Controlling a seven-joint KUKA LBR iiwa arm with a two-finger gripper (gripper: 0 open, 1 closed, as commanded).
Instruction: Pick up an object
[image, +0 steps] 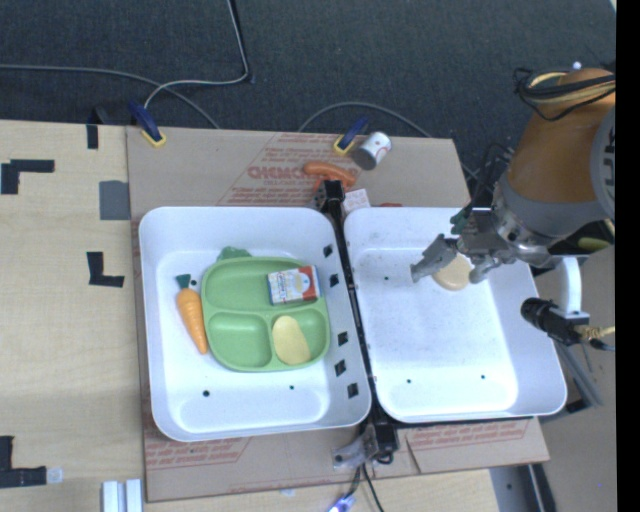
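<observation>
Hovering over the right bin (520, 385), my pincer (455, 264) has its fingers spread around a pale round piece (452, 276) near the far rim. Open white floor lies below me. The green tray (240, 340) sits in the left bin (165, 300).

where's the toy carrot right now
The toy carrot lies in the left bin, just left of the green divided plate and touching its edge.

In the left bin (160, 300) a divided tray (225, 300) holds a small packet (292, 285) behind an oval piece (291, 340), a toy carrot (191, 317) lies beside the tray's left, and the gripper (458, 262) hangs over the right bin (440, 350).
</observation>
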